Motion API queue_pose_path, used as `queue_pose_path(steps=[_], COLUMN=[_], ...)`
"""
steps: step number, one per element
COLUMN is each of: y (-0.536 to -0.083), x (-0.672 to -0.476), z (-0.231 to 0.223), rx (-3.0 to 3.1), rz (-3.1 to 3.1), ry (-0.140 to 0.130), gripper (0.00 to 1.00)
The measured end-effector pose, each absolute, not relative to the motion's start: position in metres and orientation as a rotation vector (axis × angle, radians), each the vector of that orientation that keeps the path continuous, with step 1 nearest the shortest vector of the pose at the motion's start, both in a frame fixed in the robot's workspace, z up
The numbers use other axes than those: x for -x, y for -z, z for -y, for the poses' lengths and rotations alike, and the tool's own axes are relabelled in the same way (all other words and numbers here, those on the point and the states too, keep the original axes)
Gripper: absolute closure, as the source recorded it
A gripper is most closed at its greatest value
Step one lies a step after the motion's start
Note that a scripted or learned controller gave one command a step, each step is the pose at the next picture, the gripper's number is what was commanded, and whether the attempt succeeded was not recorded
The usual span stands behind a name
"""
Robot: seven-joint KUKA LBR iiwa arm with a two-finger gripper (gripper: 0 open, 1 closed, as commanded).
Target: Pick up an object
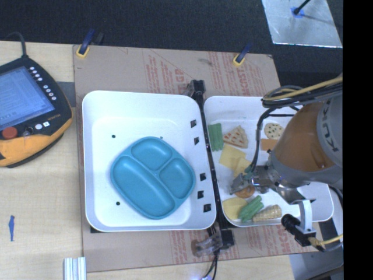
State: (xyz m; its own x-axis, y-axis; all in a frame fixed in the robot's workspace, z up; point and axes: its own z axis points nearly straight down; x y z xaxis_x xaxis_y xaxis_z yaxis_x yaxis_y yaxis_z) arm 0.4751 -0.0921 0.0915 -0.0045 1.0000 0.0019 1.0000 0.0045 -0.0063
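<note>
The right white bin (233, 102) holds several toy foods. A green strip (215, 136) lies at its left, with a waffle-patterned wedge (236, 137) beside it and yellow cheese pieces (232, 157) below. A round cookie (271, 130) sits further right. Near the front lie a yellow piece (232, 206), a green pod (252, 208) and a cream cone (268, 213). My gripper (243, 184) is down low in this bin, just below the cheese and above the green pod, over a small orange-brown piece (245, 191). The grey arm with its orange band (300, 142) hides the bin's right half.
The left white bin (93, 107) holds a blue divided plate (152, 177). A black divider with clips (204, 156) runs between the bins. A teach pendant (29, 112) rests at the far left of the bench. Cables (291, 92) loop above the arm.
</note>
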Motion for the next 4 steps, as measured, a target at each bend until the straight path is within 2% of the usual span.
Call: queue_pose_path(steps=[1, 2, 3, 4], y=[-0.093, -0.091, -0.091, -0.092], x=[-0.57, -0.531, -0.479, -0.487], z=[0.095, 0.111, 0.093, 0.097], rx=[2.217, 2.215, 2.21, 2.217], rz=[2.233, 2.22, 2.219, 2.224], ry=[0.006, -0.007, -0.007, -0.002], gripper=[0.0, 0.0, 0.0, 0.0])
